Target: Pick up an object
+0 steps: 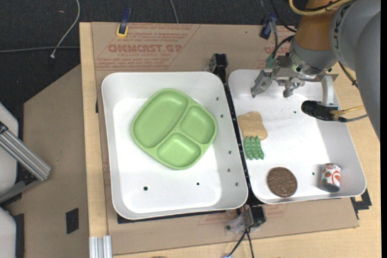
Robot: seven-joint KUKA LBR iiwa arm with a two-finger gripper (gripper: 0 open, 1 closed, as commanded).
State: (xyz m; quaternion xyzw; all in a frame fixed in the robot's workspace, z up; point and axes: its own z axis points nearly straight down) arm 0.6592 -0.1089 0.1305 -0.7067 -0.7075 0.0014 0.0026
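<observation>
My gripper [275, 88] hovers over the far left part of the right bin [347, 142], fingers spread open with nothing between them. Below it, by the bin's left wall, lies a tan bread-shaped piece [252, 125], and a small green ridged toy [253, 147] sits just in front of that. A brown round disc [282, 182] rests near the front edge. A small red and white can [331, 176] lies in the front right corner.
The left bin [121, 178] holds a green divided plate [174, 128] tilted at its middle. A black clamp [218, 62] sits at the far joint between the bins. The arm's grey and orange body [338, 15] looms over the right bin's far corner.
</observation>
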